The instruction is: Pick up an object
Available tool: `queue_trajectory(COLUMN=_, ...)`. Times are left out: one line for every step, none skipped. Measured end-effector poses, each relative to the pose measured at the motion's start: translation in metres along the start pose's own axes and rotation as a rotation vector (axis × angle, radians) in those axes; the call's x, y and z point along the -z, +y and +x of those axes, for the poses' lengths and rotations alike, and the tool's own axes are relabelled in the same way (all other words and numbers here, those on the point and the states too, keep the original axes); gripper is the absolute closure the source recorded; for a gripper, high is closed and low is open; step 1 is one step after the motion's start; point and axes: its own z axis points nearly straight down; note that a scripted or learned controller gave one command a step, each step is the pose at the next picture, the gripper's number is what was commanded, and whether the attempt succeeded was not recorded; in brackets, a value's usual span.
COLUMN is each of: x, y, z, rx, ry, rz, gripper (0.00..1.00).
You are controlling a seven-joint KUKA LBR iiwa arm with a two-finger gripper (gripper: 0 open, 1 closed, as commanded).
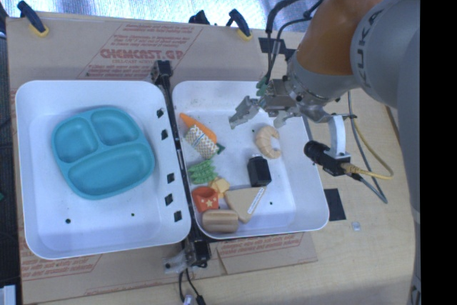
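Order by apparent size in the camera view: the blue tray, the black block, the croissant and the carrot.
1. blue tray, by far largest
2. carrot and croissant: look alike, not ranked
3. black block, slightly smaller

Arm: grey KUKA iiwa arm [385, 25] reaching in from the right, orange band above the wrist | Wrist: angled down and to the left | Gripper [260, 114]: two fingers spread apart, nothing seen between them.
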Motion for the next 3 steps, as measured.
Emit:
queue_trajectory(x=-0.123, y=0.043, z=0.012, rx=-0.075, ry=-0.001, rz=-0.013, gripper=0.0)
queue_trajectory(x=-0.132, y=0.045, z=0.01, rx=-0.104, ry=-0.011, rz=-0.017, gripper=0.0)
queue_trajectory(x=-0.145, y=0.056, z=-0.004, rx=0.401, ry=-0.032, rz=-0.027, gripper=0.0)
